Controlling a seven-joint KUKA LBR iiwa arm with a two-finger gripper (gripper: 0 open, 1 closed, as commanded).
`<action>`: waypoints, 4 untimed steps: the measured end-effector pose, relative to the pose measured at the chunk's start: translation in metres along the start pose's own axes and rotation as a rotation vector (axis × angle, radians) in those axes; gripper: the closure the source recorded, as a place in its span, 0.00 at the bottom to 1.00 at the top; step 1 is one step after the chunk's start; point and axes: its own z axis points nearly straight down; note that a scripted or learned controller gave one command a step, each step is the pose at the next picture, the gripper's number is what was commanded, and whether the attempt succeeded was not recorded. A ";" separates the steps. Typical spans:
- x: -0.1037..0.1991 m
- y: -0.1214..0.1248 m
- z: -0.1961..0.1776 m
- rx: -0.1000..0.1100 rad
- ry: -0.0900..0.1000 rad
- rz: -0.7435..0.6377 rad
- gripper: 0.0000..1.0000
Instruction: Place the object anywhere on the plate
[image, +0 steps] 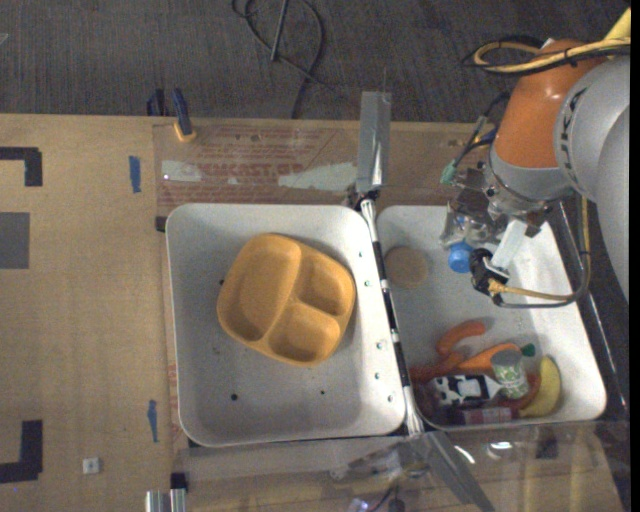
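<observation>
Working with the arm (560, 110) reaching in over the far end of the right bin (560, 320), well apart from the left bin (190, 330).

Treating the orange three-compartment plate (287, 298), lying flat near the middle of the left bin, as the target. Allowing any compartment, since the task is asking only for "anywhere".

Keeping clear of the pile in the near end of the right bin: banana (546, 392), two carrots (462, 334), green-capped bottle (510, 372). Also avoiding the tan disc (406, 266) beside the dividing wall.

Taking the small blue piece (458, 259), sitting right at the gripper (468, 245), as the likely object. Not assuming a hold: whether the gripper is apart, together or clamped on the piece cannot be told at this slant.

Judging the step in hand as the pick. Confirming the grasp first by lifting slowly and straight up. Raising high enough for clearing the wall between the bins, then travelling left. Lowering close over the plate before releasing, to avoid bouncing or rolling off the rim.
</observation>
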 end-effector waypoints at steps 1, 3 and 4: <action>0.080 -0.016 0.000 -0.003 0.002 -0.201 1.00; 0.181 -0.062 0.014 -0.005 0.002 -0.622 1.00; 0.180 -0.062 0.013 -0.005 0.002 -0.622 0.00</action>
